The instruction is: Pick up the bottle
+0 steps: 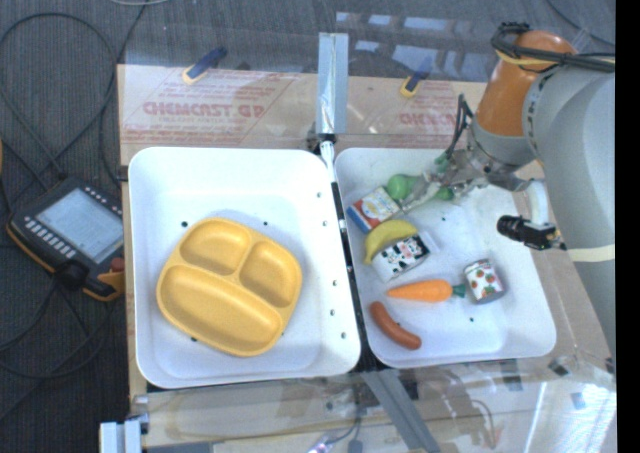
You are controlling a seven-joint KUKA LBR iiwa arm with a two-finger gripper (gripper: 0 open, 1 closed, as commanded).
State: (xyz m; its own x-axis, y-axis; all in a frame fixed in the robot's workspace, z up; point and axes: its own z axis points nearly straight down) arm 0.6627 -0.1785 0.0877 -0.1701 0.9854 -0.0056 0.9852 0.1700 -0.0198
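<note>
White right bin (520, 341), approach step: my gripper (437, 186) sits low at the far edge, just beside the green bottle (400, 184), which is not held. Grip state: cannot tell. Next move calls for closing squarely on the bottle, clear of the small carton (374, 208). The bin also holds a banana (389, 237), carrot (421, 291) and sausage (395, 326). The left bin (160, 181) holds a yellow tray (229, 286).

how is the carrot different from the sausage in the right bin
The orange toy carrot has a green stem end, while the reddish-brown toy sausage is one colour throughout. The carrot tapers to a point and lies nearly level across the view; the sausage has rounded ends and lies on a diagonal. Both rest in the right white bin.
</note>
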